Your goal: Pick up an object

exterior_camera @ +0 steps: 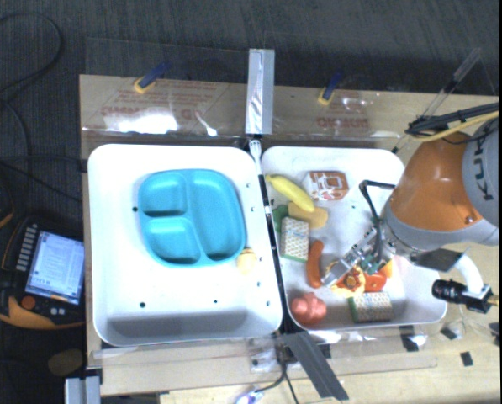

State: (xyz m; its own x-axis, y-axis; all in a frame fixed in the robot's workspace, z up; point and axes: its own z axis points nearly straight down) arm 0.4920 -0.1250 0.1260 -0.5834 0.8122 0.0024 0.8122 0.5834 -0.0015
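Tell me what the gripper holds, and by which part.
Cannot be told: the gripper is down among the toys in the right bin, beside the red sausage.

A blue divided plate lies in the left bin; a handheld pendant rests off-bench.

A pale wooden bench stands on dark grey carpet, where black cables trail.

Red-orange sausage-shaped toy lying lengthwise in right bin, beside checkered block, below yellow banana
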